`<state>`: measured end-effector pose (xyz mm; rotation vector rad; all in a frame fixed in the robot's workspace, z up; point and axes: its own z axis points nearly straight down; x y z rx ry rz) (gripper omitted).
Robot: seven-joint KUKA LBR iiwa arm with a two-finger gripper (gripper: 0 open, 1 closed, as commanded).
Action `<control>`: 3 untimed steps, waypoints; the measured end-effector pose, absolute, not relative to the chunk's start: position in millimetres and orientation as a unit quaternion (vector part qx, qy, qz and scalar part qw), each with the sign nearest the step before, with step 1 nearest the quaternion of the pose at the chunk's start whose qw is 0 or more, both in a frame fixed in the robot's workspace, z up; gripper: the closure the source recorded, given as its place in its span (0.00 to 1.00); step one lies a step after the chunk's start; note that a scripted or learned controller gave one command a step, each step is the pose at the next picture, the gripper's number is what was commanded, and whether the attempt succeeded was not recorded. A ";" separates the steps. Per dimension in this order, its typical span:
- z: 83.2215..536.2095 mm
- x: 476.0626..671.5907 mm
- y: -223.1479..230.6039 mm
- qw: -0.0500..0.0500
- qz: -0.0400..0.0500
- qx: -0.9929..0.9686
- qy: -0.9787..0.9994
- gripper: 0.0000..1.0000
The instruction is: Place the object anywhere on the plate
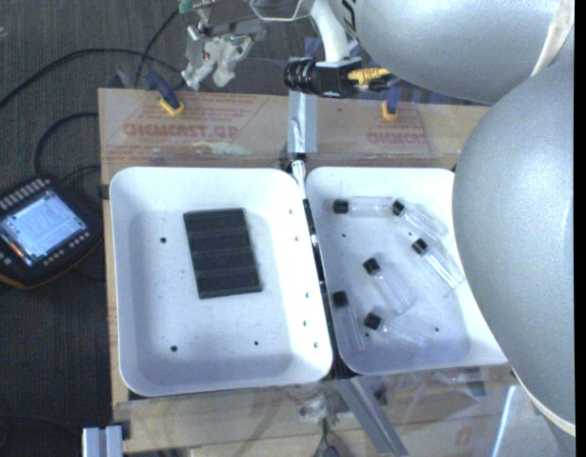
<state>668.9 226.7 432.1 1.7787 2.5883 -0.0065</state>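
Black, ribbed, the plate (pixel 222 252) lies in the left bin (pixel 131 284), clear vials (pixel 397 255) in the right bin (pixel 445 179), my gripper (pixel 212 60) raised beyond both, its grip unreadable.

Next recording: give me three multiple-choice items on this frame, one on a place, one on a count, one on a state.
1. Where does the dark plate lie?
A. left bin
B. right bin
C. on the bench behind the bins

2. How many black-capped vials lie in the right bin?
A. two
B. six
C. ten

3. The gripper is
A. pressed on the plate
B. down among the vials
C. raised behind the bins

Key: 1 A, the plate lies flat in the left bin; 2 B, six black caps show; 3 C, it hangs at the frame's top.
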 end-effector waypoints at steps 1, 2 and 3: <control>439.4 669.7 227.4 0.001 -0.004 0.566 0.824 1.00; 431.7 668.8 220.8 0.000 -0.003 0.734 0.679 1.00; 431.9 669.2 232.0 0.000 -0.002 0.700 0.714 1.00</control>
